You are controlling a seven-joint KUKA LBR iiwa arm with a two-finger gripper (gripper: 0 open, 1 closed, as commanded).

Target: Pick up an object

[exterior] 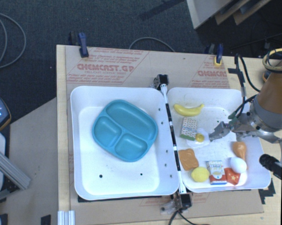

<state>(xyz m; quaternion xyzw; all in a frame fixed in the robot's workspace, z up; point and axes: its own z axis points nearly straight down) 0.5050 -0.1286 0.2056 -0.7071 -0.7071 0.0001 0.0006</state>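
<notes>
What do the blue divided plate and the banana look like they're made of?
The blue plate: probably molded plastic, uniform turquoise with soft-edged compartments and a dull sheen. The banana: likely a plastic toy, evenly bright yellow, smooth, no spots; the material can't be confirmed from this view.

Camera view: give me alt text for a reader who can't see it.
The arm's end effector hovers over the right bin of toy food, near a banana and a small box. The left bin holds a blue divided plate.
</notes>
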